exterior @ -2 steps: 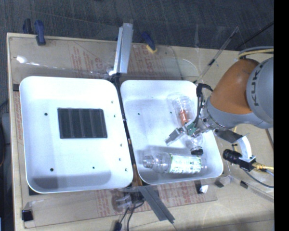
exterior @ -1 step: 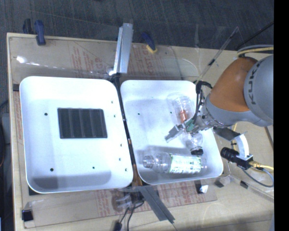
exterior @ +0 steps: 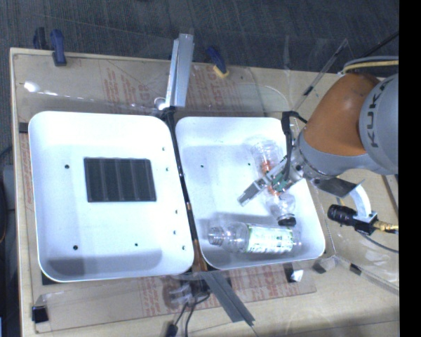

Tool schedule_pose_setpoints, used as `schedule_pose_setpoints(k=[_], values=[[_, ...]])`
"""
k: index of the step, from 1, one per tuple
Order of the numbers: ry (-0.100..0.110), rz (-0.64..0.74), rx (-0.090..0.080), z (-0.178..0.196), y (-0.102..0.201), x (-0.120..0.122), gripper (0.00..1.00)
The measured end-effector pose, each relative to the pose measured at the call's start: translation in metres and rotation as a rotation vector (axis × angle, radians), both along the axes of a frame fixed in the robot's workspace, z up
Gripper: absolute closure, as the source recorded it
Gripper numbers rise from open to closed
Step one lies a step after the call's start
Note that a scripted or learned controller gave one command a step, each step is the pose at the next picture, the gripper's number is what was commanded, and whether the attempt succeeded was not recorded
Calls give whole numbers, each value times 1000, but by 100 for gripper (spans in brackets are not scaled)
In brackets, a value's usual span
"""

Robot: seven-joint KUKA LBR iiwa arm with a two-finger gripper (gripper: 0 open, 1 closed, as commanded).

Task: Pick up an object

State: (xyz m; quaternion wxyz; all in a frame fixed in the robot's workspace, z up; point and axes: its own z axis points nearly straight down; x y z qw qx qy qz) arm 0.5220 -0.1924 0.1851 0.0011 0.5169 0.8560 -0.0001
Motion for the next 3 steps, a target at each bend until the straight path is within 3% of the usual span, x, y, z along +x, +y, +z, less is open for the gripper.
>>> schedule_pose_setpoints(k=[1, 2, 3], values=[[6, -62, 3, -32, -17, 9, 0], [5, 184, 3, -16, -3, 2, 0], [5, 16, 2, 5, -17, -22, 0]])
